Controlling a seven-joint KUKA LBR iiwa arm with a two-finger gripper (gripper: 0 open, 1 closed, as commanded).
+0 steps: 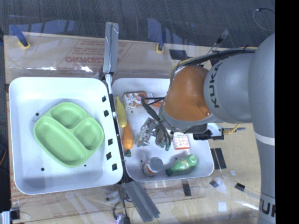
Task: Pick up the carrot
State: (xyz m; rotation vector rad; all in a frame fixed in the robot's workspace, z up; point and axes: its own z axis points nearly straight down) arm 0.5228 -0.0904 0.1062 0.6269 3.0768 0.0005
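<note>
The carrot (127,138) — slim, orange, lying lengthwise — rests against the right bin's (205,169) left wall, just below a yellow banana (121,113). The hand (156,135) hangs just right of it — fingers spread, grasping nothing.

Two white bins (18,125), one green divided plate (68,133), one carrot (127,137), one banana (121,112), one green bottle (182,164), one can (153,166).

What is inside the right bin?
Right bin holds a carrot, banana, green bottle, a can, small packets and the tool. The arm covers the bin's far right part.
</note>
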